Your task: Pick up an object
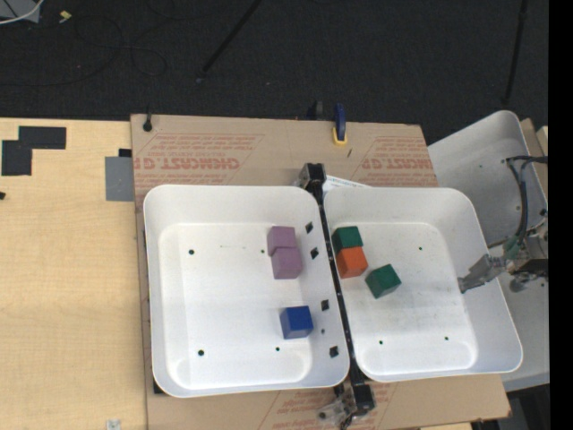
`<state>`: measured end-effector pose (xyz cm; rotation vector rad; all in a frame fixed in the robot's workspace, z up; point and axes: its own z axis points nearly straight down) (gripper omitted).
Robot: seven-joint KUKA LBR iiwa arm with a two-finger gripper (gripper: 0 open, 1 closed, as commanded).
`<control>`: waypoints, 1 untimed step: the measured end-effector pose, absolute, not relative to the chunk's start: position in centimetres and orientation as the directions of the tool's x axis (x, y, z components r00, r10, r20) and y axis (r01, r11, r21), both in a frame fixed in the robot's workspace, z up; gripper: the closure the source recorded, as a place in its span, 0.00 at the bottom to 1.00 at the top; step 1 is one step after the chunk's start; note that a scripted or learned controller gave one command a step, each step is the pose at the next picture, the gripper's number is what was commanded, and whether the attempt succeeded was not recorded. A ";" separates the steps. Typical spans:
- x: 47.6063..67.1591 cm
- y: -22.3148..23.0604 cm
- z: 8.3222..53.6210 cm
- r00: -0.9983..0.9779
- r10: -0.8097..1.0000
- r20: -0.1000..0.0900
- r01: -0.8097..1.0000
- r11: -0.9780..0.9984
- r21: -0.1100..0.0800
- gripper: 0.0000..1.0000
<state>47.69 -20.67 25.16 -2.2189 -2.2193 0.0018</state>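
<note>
Jaws (473,278) hover right of green cube (383,281).

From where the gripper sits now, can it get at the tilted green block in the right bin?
Probably yes. The gripper is at the right bin's right edge, and bare bin floor lies between it and the tilted green block; the orange block sits beyond it.

In my right bin, green block (347,237) touches orange block (352,261); another green block (383,280), seemingly tilted, lies at four o'clock.
</note>
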 end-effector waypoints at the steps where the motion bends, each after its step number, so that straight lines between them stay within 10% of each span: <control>1: 47.7 -20.7 26.1 -0.001 1.000 0.002 1.000 0.001 -0.005 1.00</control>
